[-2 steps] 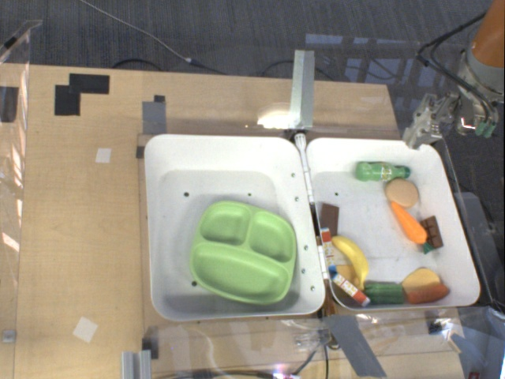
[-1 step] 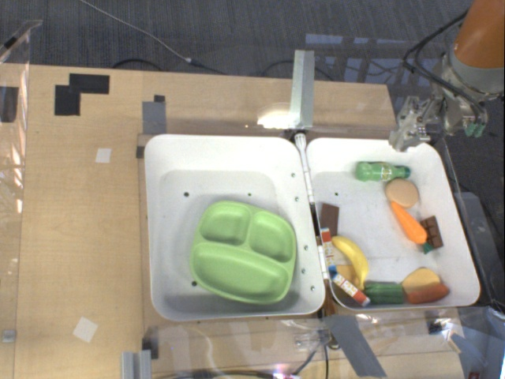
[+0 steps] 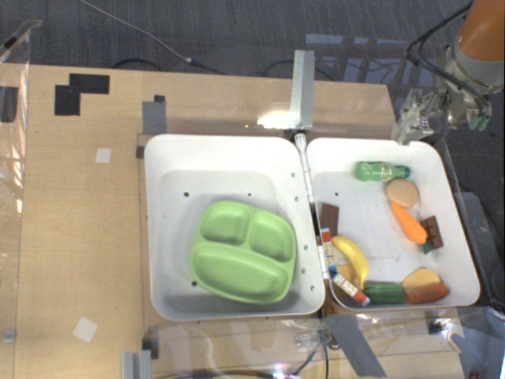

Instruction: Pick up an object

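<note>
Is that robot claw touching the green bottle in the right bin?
Apart. The camera view shows the gripper hanging near the right bin's back rim, with bare white bin floor between it and the green bottle.

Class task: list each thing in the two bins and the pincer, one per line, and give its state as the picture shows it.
Green tray: lying flat in left bin.
Green bottle: on its side, right bin.
Carrot: lying flat.
Banana: lying by the divider.
Pincer: above right bin's far corner, holding nothing visible.
</note>
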Robot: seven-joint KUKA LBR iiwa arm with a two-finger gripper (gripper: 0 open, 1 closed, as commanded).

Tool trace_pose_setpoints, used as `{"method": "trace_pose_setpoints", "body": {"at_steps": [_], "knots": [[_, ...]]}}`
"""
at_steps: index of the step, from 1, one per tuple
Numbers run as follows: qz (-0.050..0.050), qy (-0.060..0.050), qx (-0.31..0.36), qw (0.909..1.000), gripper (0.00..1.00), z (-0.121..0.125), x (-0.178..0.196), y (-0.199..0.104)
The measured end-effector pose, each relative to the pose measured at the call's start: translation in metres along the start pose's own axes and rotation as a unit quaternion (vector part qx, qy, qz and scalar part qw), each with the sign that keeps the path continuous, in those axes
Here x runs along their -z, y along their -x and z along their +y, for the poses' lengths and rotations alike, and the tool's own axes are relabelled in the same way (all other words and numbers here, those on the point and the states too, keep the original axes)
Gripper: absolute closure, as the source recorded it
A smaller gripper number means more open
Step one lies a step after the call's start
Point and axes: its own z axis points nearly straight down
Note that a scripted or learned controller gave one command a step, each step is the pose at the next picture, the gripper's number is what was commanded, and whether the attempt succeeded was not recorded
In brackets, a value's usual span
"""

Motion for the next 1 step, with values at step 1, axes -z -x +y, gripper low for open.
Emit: {"method": "trace_pose_setpoints", "body": {"at_steps": [1], "knots": [[0.005,0.001,0.062,0.9981,1.00,-0.0113,0.0071,0.0033]]}}
